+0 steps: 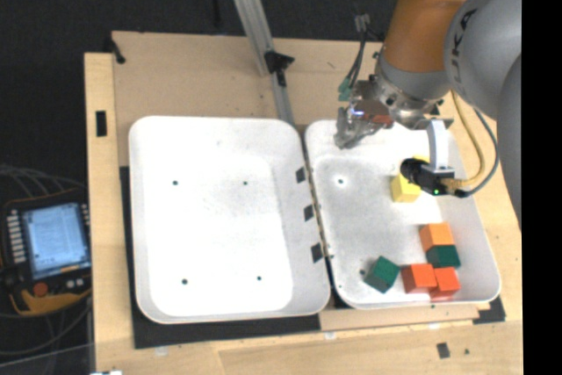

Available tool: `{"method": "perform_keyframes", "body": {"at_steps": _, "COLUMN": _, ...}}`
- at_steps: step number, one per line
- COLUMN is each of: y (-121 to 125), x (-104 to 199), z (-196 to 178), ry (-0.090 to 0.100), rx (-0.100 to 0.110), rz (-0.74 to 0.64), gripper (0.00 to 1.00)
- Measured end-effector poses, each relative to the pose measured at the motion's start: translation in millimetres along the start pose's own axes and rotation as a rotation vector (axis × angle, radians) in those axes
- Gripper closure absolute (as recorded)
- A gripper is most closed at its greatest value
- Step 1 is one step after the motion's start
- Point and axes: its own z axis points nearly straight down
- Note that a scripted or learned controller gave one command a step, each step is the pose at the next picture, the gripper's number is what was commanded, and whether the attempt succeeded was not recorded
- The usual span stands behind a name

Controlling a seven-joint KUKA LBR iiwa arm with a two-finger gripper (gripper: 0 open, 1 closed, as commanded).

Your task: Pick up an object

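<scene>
Several small blocks lie in the right bin [347,290], none of them raised off its floor. A yellow block [405,188] sits toward the middle of that bin's right half, pale and boxy, with a black fitting of the arm [457,22] just beside it on the right and partly over its upper edge. Lower down, near the bin's right wall, an orange block [436,234] touches a dark green block [443,256] below it. Along the front wall two more orange blocks [432,278] lie pressed together, and just beside them to the left a second green block [382,273] rests tilted, one corner toward the front rim.

The end effector [353,129] hangs over the rear left corner of the right bin, close to the seam between the bins, well apart from every block. It is small, dark and blurred against the white floor, so whether it is spread or closed cannot be told; nothing can be made out in it.

The arm's grey body and orange band cover the bin's rear right corner, and the arm is cut off at the right. The left bin [140,215] lies alongside on the desk [193,70]. A slanted metal rail [250,9] crosses the desk behind the bins, and a handheld screen unit [53,240] sits beyond the desk's left edge.
</scene>
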Motion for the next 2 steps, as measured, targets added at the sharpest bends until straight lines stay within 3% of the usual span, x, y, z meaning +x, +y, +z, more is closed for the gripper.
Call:
{"method": "perform_keyframes", "body": {"at_steps": 1, "y": 10, "x": 49, "z": 17, "ry": 0.001, "rx": 0.003, "rz": 0.0, "gripper": 1.0}}
{"method": "perform_keyframes", "body": {"at_steps": 2, "y": 27, "x": 100, "z": 9, "ry": 0.002, "rx": -0.001, "rz": -0.002, "gripper": 1.0}}
